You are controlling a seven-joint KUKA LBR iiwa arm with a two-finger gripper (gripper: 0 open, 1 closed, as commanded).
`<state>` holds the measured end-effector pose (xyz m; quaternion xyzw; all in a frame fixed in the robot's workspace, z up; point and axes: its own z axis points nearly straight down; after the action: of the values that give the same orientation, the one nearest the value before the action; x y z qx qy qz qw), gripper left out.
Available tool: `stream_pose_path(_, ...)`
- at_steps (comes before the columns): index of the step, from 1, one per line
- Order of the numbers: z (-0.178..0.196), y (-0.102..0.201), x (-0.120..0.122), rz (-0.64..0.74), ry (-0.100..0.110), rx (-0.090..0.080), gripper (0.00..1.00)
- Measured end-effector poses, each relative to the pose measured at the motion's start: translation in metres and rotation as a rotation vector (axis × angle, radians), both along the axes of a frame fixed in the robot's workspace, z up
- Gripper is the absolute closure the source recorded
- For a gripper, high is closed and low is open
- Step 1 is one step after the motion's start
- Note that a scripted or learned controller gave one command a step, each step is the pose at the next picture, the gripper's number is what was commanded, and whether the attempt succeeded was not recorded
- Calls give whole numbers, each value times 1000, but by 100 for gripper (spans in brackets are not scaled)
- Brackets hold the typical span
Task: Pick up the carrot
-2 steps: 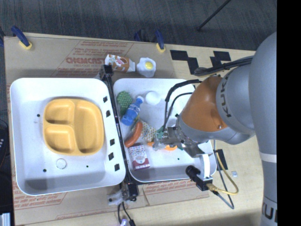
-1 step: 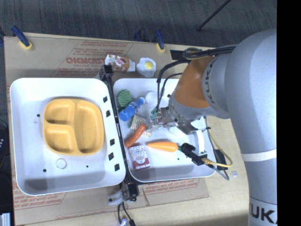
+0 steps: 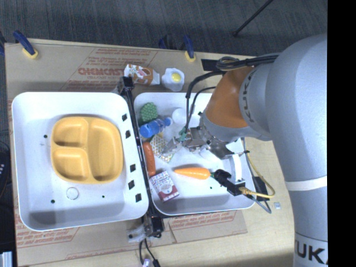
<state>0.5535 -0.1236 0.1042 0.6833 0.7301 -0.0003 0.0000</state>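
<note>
The end effector (image 3: 186,139) hangs over the middle of the right bin (image 3: 233,204), reached in from the right under the big grey arm (image 3: 289,110) with its orange band (image 3: 231,102). Its tip is a cluster of metal parts low over the bin floor, and from this angle I cannot tell whether it is spread wide or closed narrow; nothing shows clearly between its tips.

The carrot (image 3: 192,173) lies flat on the floor of the right bin, just below the end effector and apart from it, its long axis running left to right with the thinner end pointing left. A black cable fitting (image 3: 228,182) sits near its right end.

Just left of the end effector lies a crinkled silvery wrapper (image 3: 161,147). Above that is a blue bottle (image 3: 153,128) on its side, and above the bottle a green knobbly item (image 3: 148,112). A thin orange-red stick (image 3: 149,157) lies along the bin's left wall, and below it a small red and white packet (image 3: 164,184) rests near the front left corner.

The left bin (image 3: 33,204) holds a yellow divided tray (image 3: 87,148) with three compartments.

On the brown counter (image 3: 83,65) behind the bins stand a small carton (image 3: 139,74) and a white and yellow item (image 3: 173,78). Blue clamps (image 3: 25,43) grip the counter's far edge.
</note>
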Motion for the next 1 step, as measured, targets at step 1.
stream_pose_path(1,-13,8,-70,-106,5,2,0)
